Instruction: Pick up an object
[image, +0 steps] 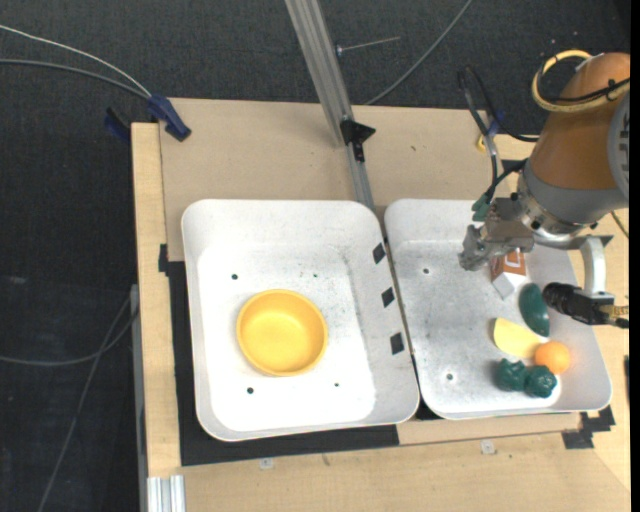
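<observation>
The gripper (487, 248) hangs low over the upper part of the right bin (440, 330), its grey body seen from above, so the fingertips are hidden beneath it and I cannot tell whether the jaws stand open or closed. Nothing can be seen held between them. Just beside the gripper, on its right and partly under it, lies a small orange-brown and white object (513, 266), possibly a little carton or packet; whether the gripper touches it is not clear from this angle.

This looks like the approach or grasp stage of the pick: the arm is down at the bin, close to a candidate, with nothing shown lifted. The next move would call for the fingers to straddle that small piece squarely and close on it before any rise, or else to shift toward the cluster lower down.

That cluster sits near the right bin's lower right corner, apart from the gripper: a dark green oval piece (535, 308), a yellow wedge (513, 338) touching it, an orange ball (552, 357) just beside the wedge, and a dark green lumpy object (526, 378) below them. They lie crowded together, so a grasp there risks nudging neighbours.

In the left bin (215, 250) rests a yellow bowl (282, 332), upright, well apart from the arm.
</observation>
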